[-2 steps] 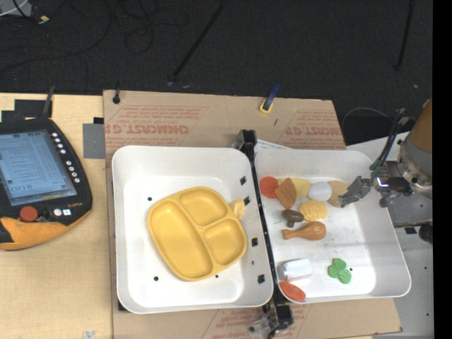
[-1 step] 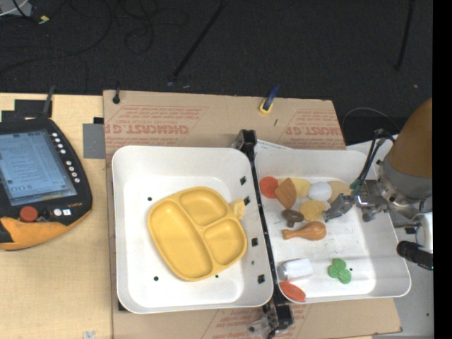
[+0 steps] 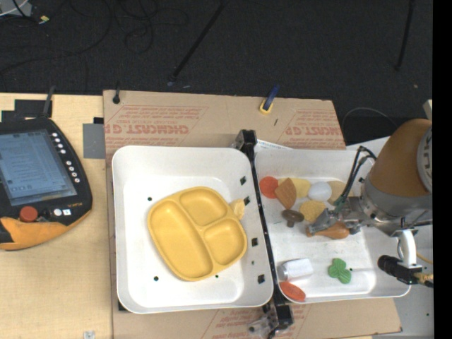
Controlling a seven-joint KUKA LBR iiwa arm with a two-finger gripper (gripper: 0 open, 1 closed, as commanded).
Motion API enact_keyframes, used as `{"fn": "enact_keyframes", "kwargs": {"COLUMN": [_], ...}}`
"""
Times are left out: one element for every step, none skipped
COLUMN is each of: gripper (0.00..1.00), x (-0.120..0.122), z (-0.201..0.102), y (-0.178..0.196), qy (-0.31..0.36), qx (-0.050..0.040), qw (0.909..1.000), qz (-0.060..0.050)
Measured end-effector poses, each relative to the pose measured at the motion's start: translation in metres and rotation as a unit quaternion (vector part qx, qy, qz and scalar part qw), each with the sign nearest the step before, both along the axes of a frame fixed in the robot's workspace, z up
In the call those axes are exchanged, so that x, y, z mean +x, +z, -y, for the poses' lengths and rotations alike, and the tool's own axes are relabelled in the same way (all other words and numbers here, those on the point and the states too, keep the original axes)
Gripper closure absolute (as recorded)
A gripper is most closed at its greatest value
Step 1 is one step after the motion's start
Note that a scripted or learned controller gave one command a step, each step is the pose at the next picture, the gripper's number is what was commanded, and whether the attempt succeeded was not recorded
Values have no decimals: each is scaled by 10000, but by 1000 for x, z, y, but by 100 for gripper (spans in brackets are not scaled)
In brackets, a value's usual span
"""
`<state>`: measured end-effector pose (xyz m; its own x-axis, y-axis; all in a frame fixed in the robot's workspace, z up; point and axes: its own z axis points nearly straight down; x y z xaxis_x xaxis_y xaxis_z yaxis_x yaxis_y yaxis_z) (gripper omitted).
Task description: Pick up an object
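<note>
Pincer (image 3: 326,223) low in right bin (image 3: 367,281), at its middle right, fingers aimed left; whether spread or pressed together cannot be told at this slant. Orange piece (image 3: 339,232) lies just under and beside the tips, touching or nearly so; not seen between the fingers.

Arm (image 3: 399,171), grey with orange band, crosses the bin's right rim and covers that upper right corner.

Left bin (image 3: 134,260): yellow plate (image 3: 196,230) with three compartments, tilted diagonally, sits centre to lower right. Its lower right edge is close to the wall shared with the right bin. Wide bare floor along the top and left walls.

Right bin, loose items:
- Cluster in upper middle, packed together: red disc (image 3: 268,186) nearest the shared wall, brown wedge (image 3: 286,192), yellow piece (image 3: 302,187), white ball (image 3: 320,191), tan piece (image 3: 311,210), dark mushroom (image 3: 292,217). Pieces touch or overlap; little gap between them.
- White block (image 3: 296,268) near the lower left, alone.
- Green piece (image 3: 340,270) lower middle, apart from block, bare floor on all sides.
- Red slice (image 3: 292,292) against the bottom rim, near the lower left corner.

Open floor: strip between the cluster and lower items, and the lower right corner.

Outside the bins: tablet (image 3: 35,182) on the bench at far left, well apart. Cardboard (image 3: 212,119) under both bins.
</note>
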<state>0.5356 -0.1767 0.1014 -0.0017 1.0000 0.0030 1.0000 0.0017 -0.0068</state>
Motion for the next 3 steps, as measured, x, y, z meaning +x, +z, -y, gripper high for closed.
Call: {"fn": "enact_keyframes", "kwargs": {"gripper": [0, 100, 100], "x": [3, 3, 2], "z": [-1, 2, 5], "y": [-11, 1, 43], "qy": [-22, -53, -32], "qx": [-1, -23, -15], "qw": [10000, 10000, 10000], "qz": [50, 74, 37]}}
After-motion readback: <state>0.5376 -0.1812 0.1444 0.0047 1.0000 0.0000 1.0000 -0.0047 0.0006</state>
